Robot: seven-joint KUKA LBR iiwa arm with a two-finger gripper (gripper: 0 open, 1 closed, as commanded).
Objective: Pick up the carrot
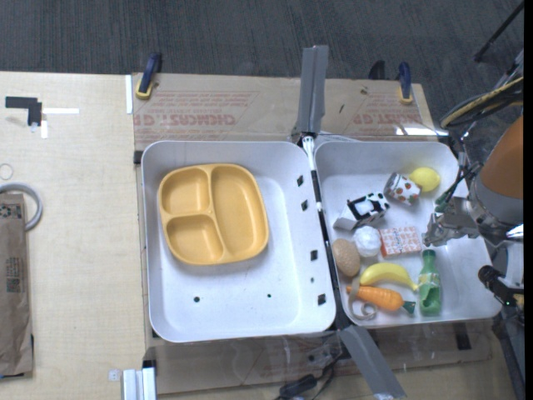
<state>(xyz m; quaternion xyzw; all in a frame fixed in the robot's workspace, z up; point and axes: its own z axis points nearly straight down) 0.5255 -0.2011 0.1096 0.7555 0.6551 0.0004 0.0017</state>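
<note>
Carrot [380, 297] lying crosswise, green end right, near bottle [430, 283]

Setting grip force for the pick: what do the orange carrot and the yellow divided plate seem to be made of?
The orange carrot with green top looks like moulded plastic toy food: uniform colour, smooth and slightly glossy, though soft rubber is possible. The yellow three-compartment plate looks like rigid matte plastic, with even colour and rounded moulded ridges.

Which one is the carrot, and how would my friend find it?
Look in the right-hand white bin, the one full of toys, and go to its near edge. The carrot lies there, just below the yellow banana and left of the green bottle. It is the only orange thing, pointed at one end with a green tip.
</note>
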